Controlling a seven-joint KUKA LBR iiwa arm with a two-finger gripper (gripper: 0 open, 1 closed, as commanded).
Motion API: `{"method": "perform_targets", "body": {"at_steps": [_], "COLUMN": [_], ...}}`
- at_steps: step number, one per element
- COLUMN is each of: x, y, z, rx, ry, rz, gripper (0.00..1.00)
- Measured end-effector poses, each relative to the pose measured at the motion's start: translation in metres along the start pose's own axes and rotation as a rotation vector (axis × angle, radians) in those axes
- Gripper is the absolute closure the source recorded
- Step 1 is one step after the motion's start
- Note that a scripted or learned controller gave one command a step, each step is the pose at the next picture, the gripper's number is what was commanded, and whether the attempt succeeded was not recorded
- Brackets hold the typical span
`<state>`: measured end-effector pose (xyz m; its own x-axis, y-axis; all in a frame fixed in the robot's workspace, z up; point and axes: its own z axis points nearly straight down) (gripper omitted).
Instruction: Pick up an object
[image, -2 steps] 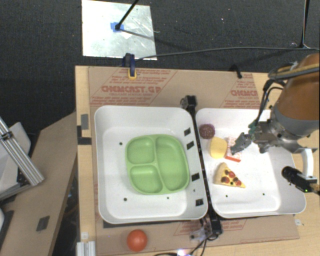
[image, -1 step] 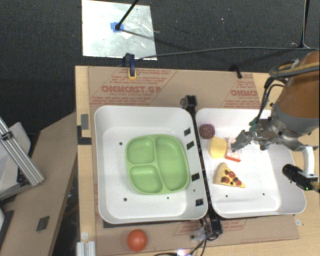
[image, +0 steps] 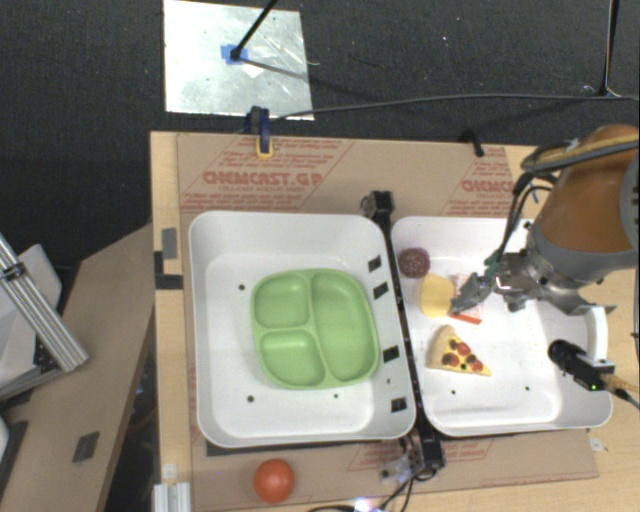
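- Pizza slice (image: 458, 353): it is seen lying flat in the right bin (image: 520, 395), at about 7 o'clock on the bin's floor, with its point aimed toward 3 o'clock. Nothing is touching it.
- An orange-red ball (image: 273, 480) is found nearer still, outside both bins on the bench's front edge, at 7 o'clock from the slice and well apart from it.
- A green plate (image: 313, 328) with three compartments is set in the middle of the left bin (image: 212, 300).
- A small red scrap (image: 470, 319) is seen at 12 o'clock from the slice, just under the gripper.
- The gripper (image: 468, 298) is held low over the right bin, reaching in from 3 o'clock. Whether it is wide or narrow cannot be told, and nothing is seen held in it.
- A yellow lump (image: 436, 296) is placed at 9 o'clock from the gripper, just beside it; contact cannot be told.
- A dark red ball (image: 414, 263) is placed at 11 o'clock from the yellow lump, close to it and near the bin's left wall.
- The arm (image: 590, 215), orange above the wrist, is seen at 2 o'clock from the gripper.
- A brown board (image: 265, 178) with red lettering is laid under both bins.
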<state>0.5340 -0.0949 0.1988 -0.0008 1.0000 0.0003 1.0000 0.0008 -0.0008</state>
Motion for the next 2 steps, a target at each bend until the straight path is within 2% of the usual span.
{"method": "perform_targets", "body": {"at_steps": [2], "x": [0.002], "y": [-0.007], "z": [0.11], "rx": [0.0], "ry": [0.0], "rz": [0.0], "gripper": [0.0]}}
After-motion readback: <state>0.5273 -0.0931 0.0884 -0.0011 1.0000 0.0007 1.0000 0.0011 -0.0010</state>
